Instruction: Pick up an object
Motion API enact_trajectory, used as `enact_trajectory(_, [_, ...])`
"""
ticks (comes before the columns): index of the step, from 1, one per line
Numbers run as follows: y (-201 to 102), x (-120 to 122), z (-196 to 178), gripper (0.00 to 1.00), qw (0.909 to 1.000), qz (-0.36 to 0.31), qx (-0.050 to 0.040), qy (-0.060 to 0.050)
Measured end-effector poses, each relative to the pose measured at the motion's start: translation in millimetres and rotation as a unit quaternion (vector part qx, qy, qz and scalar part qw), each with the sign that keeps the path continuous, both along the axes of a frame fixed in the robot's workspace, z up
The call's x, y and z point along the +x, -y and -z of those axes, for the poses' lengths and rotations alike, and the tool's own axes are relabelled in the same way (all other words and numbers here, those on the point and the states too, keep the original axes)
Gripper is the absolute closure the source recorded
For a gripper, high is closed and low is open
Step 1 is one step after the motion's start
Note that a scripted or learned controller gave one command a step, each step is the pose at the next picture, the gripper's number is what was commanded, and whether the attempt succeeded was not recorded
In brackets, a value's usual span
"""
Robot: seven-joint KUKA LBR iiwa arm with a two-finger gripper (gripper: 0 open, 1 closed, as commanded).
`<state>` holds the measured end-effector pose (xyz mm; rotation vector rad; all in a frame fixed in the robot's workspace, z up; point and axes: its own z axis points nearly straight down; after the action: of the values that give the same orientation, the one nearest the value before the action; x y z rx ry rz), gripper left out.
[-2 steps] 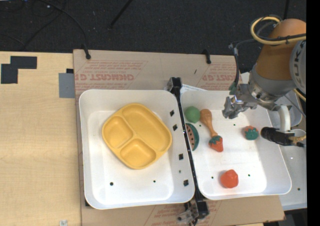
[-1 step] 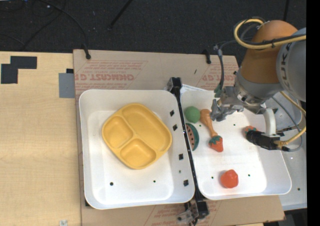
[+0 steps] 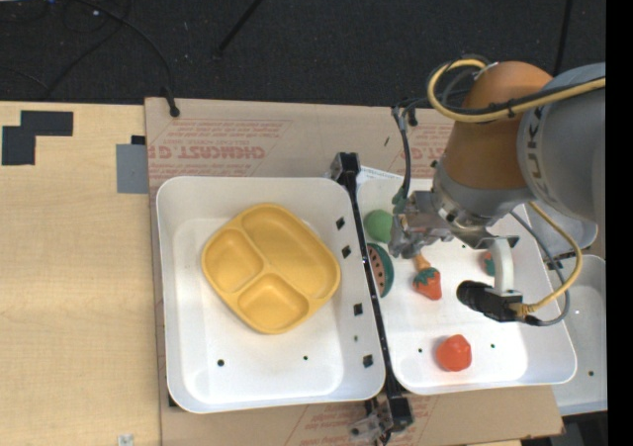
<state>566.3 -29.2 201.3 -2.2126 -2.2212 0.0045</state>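
My gripper (image 3: 408, 239) hangs low over the left part of the right bin (image 3: 554, 370), under the grey arm with its orange band. Just left of it lies a green ball (image 3: 376, 225). A watermelon slice toy (image 3: 382, 270) leans against the divider below the ball. A small strawberry-like toy (image 3: 427, 282), orange-red with a green top, lies just below and to the right of the gripper. A red round toy (image 3: 454, 353) rests near the bin's front. I see nothing held in the gripper.
The left bin (image 3: 188, 355) holds a yellow three-compartment plate (image 3: 270, 267). A small orange piece (image 3: 489, 262) peeks out beside the arm in the right bin. A black divider (image 3: 362, 276) runs between the bins. Cardboard lies under both.
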Motion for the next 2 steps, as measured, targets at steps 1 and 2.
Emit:
enact_trajectory(1, [-38, -17, -7, 1.0, 1.0, 0.0, -0.0002, 0.0])
enact_trajectory(2, [-96, -42, -8, 1.0, 1.0, 0.0, -0.0005, 0.0])
